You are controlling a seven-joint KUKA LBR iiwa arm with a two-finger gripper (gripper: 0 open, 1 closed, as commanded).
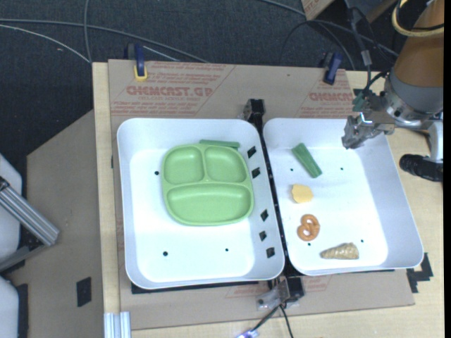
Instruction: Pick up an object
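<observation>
2 white bins on a cardboard-topped bench (190, 83). Landmark: the pretzel (308, 227), lying in the right bin (394, 210), lower middle of its floor.

Yellow piece (302, 193) sits just above the pretzel, near but apart. Green stick (307, 160) is farther up from the pretzel, tilted, upper end leaning left. Tan cone (340, 251) lies below and right of the pretzel, close, pointed end toward the right. All 4 rest flat on the bin floor, none touching another.

Gripper (351, 136) is up and right of the pretzel, over the right bin's top edge area, right of the green stick and apart from it. Nothing is seen between its fingers; can't tell how wide they are at this angle. Arm (419, 62) comes in from farther up-right.

Left bin (141, 245) is well left of the pretzel and holds a green 3-section tray (208, 185), with a thin green strip (220, 144) at the tray's top edge.
</observation>
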